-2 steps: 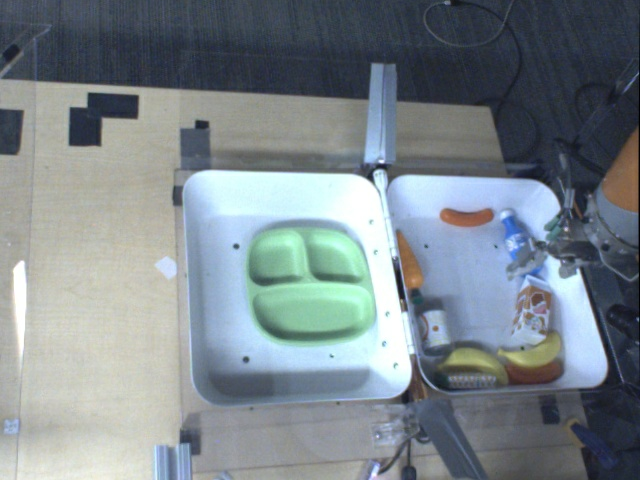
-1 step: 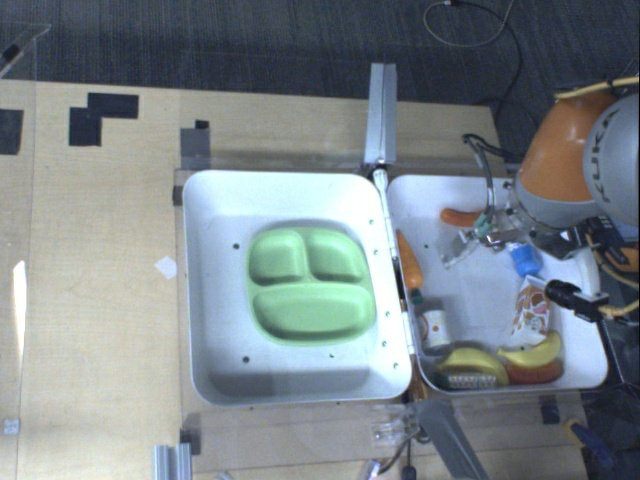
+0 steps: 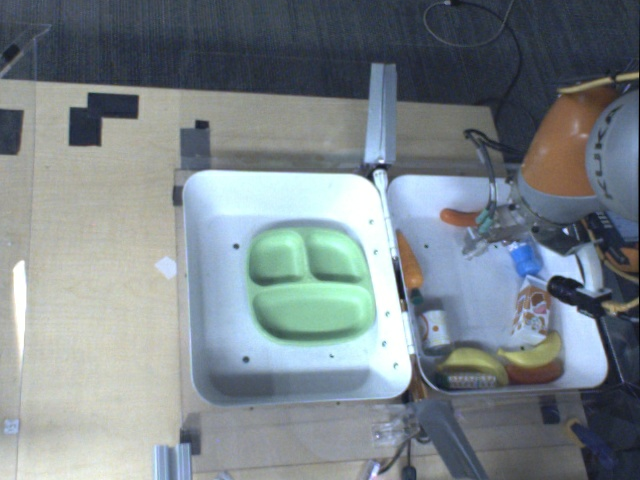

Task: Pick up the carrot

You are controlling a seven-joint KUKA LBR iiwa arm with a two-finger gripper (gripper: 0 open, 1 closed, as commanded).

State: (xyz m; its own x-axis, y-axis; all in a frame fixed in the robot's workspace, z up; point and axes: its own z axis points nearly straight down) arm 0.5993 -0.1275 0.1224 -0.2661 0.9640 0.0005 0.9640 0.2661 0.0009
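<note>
Camera view shows the arm (image 3: 590, 158) reached in over the right bin (image 3: 455, 193), with the carrot (image 3: 408, 260) lying well apart against that bin's left wall, so the approach step is judged to be in hand. A move leftward over the carrot is called for next. How far the hand (image 3: 490, 230) is opened cannot be told, and nothing is seen held.

2 white bins: left bin (image 3: 200, 298), right bin (image 3: 440, 193). 1 green divided plate (image 3: 310, 283). 2 carrots: first carrot (image 3: 409, 264), second carrot (image 3: 462, 216). 2 bananas: yellow banana (image 3: 474, 361), browned banana (image 3: 533, 361). 1 small can (image 3: 433, 325). 1 blue item (image 3: 525, 261). 1 printed carton (image 3: 531, 309).
</note>
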